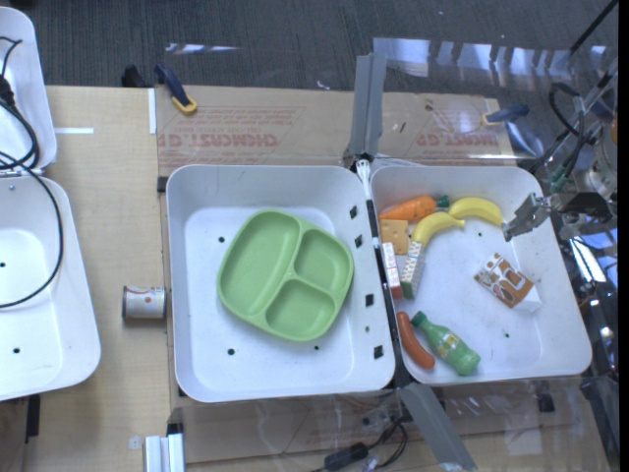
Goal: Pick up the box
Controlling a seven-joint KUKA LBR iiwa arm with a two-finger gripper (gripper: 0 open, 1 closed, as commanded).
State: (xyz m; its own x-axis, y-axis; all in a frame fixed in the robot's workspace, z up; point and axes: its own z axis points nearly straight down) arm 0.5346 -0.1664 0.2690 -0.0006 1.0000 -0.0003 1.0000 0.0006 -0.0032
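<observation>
Camera view: the small white and brown carton box point(507, 283) lies in the right white bin point(550, 357), towards its right side, with its long axis going diagonally from far-left to near-right. The grey two-finger gripper point(515, 226) is at the far-right part of this bin, holding nothing; how wide it stands I cannot tell. The box lies just near-side of the gripper, apart from it.

The small white-and-brown box point(507, 283) lies flat and askew on the right bin's floor, near its right wall.
</observation>
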